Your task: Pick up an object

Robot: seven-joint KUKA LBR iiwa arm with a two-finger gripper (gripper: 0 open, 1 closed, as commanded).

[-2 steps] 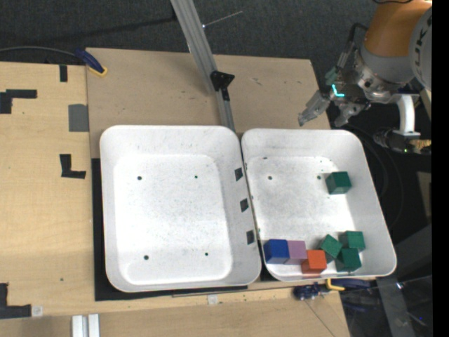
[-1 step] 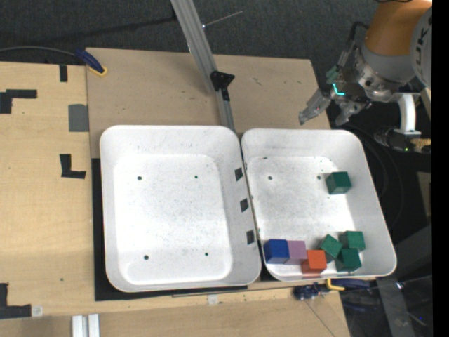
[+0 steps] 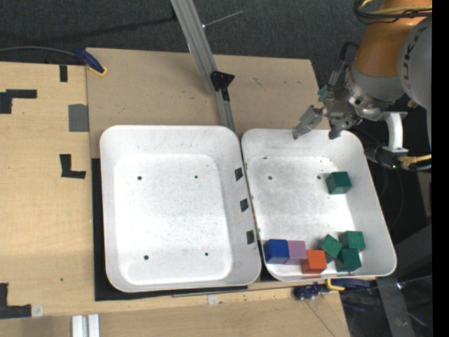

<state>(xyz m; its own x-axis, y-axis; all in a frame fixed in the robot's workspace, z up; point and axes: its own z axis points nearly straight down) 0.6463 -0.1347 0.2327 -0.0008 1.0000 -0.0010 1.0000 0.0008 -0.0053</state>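
**One green block lay nearest the open fingers**

Seven small blocks sat in the right bin (image 3: 372,209), and none of them was in the gripper (image 3: 318,127). It hung over the bin's far rim, close to its far right corner, with its two fingers spread apart and nothing between them. From where I stood the fingers pointed down and a little toward the bin's floor.

The lone green block (image 3: 338,182) was the nearest candidate. It stood by itself near the bin's right wall, about midway along it, well apart from the rest. From the fingers it lay toward the near edge and slightly to the right, with bare white floor all round it. It looked roughly cubic, so I could pick out no long axis; its faces sat turned a little askew to the bin's walls, which I judged would matter for how the fingers should line up.

The others crowded the near edge: a blue block (image 3: 276,250) touching a purple block (image 3: 297,250), an orange block (image 3: 316,260) just beside that, and three more green blocks (image 3: 345,248) packed toward the near right corner. Those looked harder to take cleanly, being pressed together. The left bin (image 3: 112,188) played no part.
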